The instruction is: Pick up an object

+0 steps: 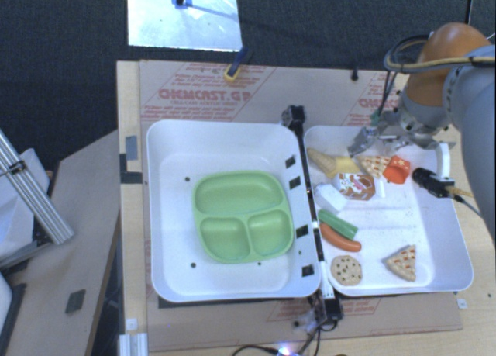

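Note:
My gripper (363,142) hangs over the far edge of the right bin (442,230), just above a pizza slice (374,164) and right of a yellow wedge (328,162). An orange-red block (397,169) lies just right of the slice. A white and red packet (355,185) and a white block (329,198) sit lower down. Nearer the front lie a green bean pod (338,224), an orange sausage (341,241), a cookie (346,270) and a second pizza slice (402,262). I see nothing held by the gripper.
The left bin (170,191) holds a green divided plate (242,216). A black-clipped divider (304,191) runs between the two bins. The right bin's middle and right side are bare white floor. The arm's grey and orange body (453,67) looms over the back right corner.

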